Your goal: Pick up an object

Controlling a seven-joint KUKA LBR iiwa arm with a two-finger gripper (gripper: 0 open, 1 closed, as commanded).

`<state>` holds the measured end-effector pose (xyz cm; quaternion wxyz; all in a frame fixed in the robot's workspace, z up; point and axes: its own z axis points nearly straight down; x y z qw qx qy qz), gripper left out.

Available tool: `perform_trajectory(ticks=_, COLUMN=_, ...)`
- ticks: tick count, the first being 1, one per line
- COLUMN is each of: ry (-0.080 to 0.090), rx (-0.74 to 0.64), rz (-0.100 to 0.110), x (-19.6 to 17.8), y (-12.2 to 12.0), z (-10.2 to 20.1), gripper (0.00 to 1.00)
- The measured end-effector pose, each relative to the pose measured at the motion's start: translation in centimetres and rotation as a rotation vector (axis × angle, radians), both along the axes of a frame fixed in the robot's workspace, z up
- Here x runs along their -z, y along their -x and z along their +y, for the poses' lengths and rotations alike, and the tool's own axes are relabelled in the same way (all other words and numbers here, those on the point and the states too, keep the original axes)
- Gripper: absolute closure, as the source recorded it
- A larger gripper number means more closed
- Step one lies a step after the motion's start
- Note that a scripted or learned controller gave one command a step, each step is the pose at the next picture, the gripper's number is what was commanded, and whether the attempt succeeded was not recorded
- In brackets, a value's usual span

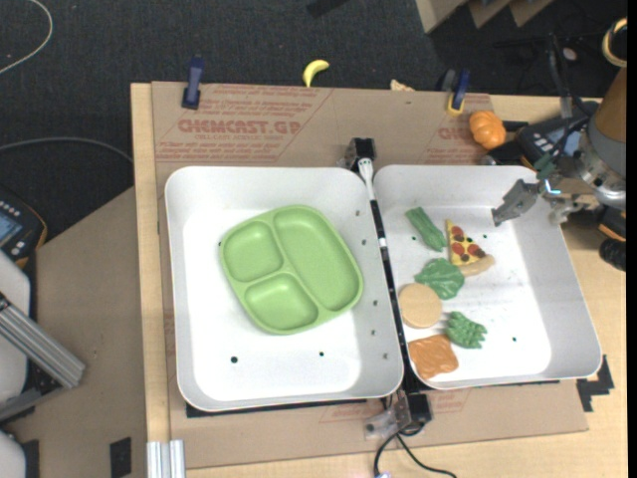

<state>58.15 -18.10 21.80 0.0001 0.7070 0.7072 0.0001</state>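
The right bin (557,307) holds several toy foods. A green pod (426,227) lies at the top, with a pizza slice (466,247) beside it. Below them are a green leafy piece (440,277), a tan round cookie (419,305), a small green sprig (465,330) and an orange piece (433,355). My gripper (516,204) hangs over the bin's upper right part. It is to the right of the pizza slice and apart from it, and I see nothing in it.
The left bin (199,347) bears a green divided plate (289,267). On the cardboard behind the bins lie an orange toy (486,127) and a yellow banana (315,70). Blue clamps (192,85) (458,90) stand at the back edge.
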Motion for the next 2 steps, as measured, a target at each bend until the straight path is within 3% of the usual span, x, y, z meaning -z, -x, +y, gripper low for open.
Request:
perform_trajectory(ticks=1, ry=0.002, rx=0.000, rz=-0.009, x=11.9, y=1.4, z=5.1, gripper=0.00)
perform_trajectory(ticks=2, ry=0.007, rx=-0.003, rz=-0.013, x=12.8, y=-5.2, z=6.3, gripper=0.00)
